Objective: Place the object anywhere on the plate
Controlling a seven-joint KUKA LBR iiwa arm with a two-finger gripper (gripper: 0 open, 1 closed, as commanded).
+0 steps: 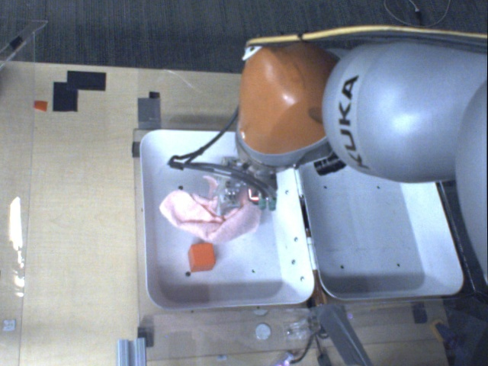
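A pale wooden bench [69, 242] is seen left of the end effector, with dark ribbed flooring [152, 14] lying beyond it.

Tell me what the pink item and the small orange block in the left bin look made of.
The crumpled pink cloth looks like soft matte fabric: it lies in folds and wrinkles. The small orange block looks rigid, perhaps foam or plastic: flat faces, straight edges, dull finish. The white left bin looks like smooth plastic.

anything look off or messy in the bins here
One thing: the task names a plate, yet the left bin holds a crumpled pink cloth lying bunched and uneven, with a small orange block just beside its lower edge. The gripper sits over the cloth's upper right part. Nothing looks spilled or broken.
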